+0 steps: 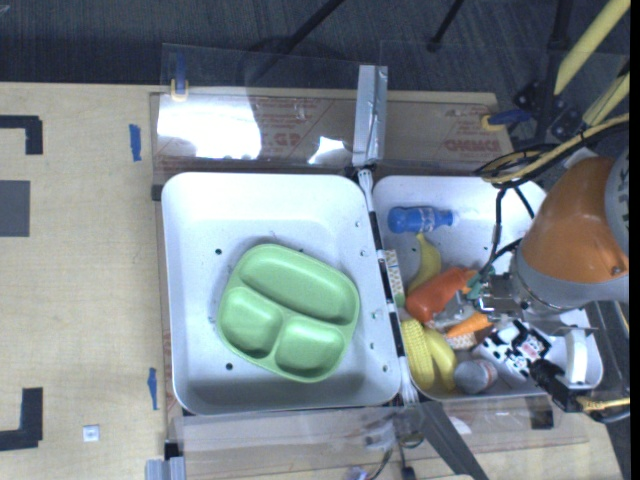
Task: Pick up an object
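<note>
Down in the right bin (455, 183), the gripper (487, 313) is sitting low over a pile of toy food, and I cannot tell how it is set or if it is holding anything. The arm (572, 236), grey with a big orange band, is reaching in from the right and is covering part of that bin. An orange and red pepper-like toy (437, 291) is lying just beside the gripper, to its left. A small orange carrot piece (466, 326) is lying right under it. A yellow banana (428, 258) is poking up behind the pepper toy, and a blue bottle (420, 218) is lying near the far wall. A yellow corn (428, 356) and a grey round thing (474, 375) are resting near the front wall. Over in the left bin (190, 208), a green tray (289, 311) with three sections is lying flat.
</note>
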